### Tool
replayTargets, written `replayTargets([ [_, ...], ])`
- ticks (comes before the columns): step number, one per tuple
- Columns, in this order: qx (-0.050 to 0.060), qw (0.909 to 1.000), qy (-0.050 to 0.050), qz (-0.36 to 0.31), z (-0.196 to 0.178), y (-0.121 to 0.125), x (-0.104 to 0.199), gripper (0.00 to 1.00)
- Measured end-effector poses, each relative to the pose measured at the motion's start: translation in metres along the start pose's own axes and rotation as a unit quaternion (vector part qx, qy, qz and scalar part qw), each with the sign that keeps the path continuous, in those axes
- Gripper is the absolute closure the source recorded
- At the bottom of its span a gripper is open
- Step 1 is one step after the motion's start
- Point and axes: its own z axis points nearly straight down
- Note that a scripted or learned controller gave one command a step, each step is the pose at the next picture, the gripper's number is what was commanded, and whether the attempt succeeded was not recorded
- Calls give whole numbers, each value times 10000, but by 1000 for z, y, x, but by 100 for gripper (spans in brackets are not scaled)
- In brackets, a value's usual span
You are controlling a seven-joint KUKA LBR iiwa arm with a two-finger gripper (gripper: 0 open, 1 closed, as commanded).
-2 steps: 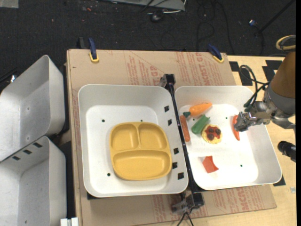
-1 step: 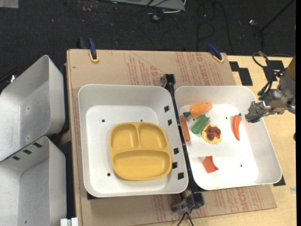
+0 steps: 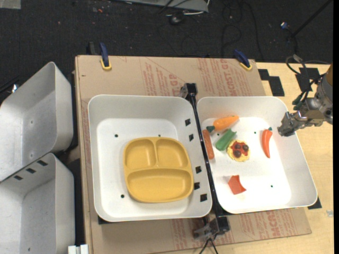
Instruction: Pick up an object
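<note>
The right bin holds several toy foods. An orange carrot lies at the upper left, with a green pepper below it and a brown sausage along the left wall. Near the middle sits a yellow tart with dark berries. A red chili lies to its right, and a small red wedge lies lower down. My gripper hangs over the bin's right rim, just right of the chili and apart from it. Nothing shows in its grasp.
The left bin holds a yellow divided plate. A black divider runs between the bins. Both rest on a brown cardboard sheet. White containers stand off the bench at the left.
</note>
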Motion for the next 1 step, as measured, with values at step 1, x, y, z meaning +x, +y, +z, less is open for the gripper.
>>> replayTargets([
  [1,23,10000,16,-20,17,-4,49,100],
])
